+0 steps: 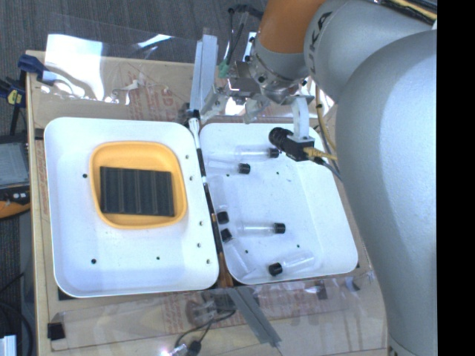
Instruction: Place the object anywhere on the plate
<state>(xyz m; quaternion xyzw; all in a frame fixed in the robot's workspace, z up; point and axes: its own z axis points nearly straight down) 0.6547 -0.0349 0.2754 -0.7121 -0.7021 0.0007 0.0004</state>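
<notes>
A yellow plate (136,182) with a dark ridged centre lies in the left white bin (67,258). Several clear tubes with black caps lie in the right white bin (326,228): one near the top (252,154), one lower down (261,229), one at the front (291,264). A loose-looking black cap (243,168) sits below the top tube. My gripper (249,104) hangs over the far edge of the right bin, above the top tube, under the orange band. Nothing can be made out in it.
Two more black-capped pieces (223,226) rest against the right bin's left wall. A black fitting with a cable (289,143) sticks out of the wrist over the bin. Metal brackets (204,73) stand behind the bins. The arm's grey bulk covers the right side.
</notes>
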